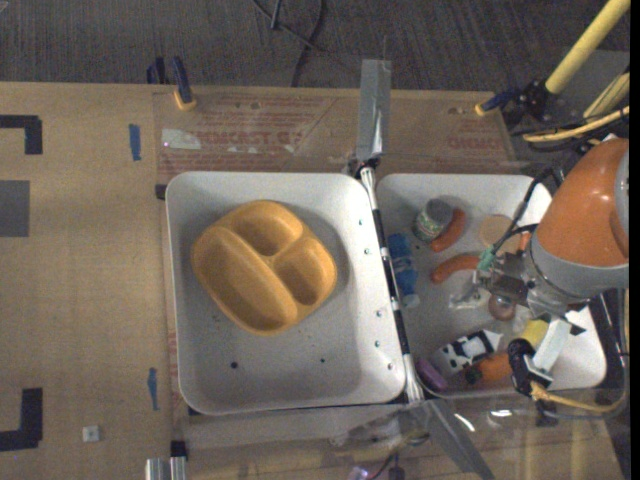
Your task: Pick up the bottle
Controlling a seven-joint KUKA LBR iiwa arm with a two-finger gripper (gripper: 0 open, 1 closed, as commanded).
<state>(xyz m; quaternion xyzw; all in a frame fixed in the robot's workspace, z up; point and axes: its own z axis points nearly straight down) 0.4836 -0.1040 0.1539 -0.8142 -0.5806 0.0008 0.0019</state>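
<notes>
I'm on the approach: my hand point(497, 290), grip state I cannot tell, hovers right of the blue bottle point(403, 265); next, shift left and descend.

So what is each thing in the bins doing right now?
Yellow divided plate: right way up in the left bin, nothing on it.
Blue bottle: lying on its side by the right bin's left wall.
Two sausages: lying flat, untouched.
Gripper: low over the right bin, beside the bottle.
</notes>
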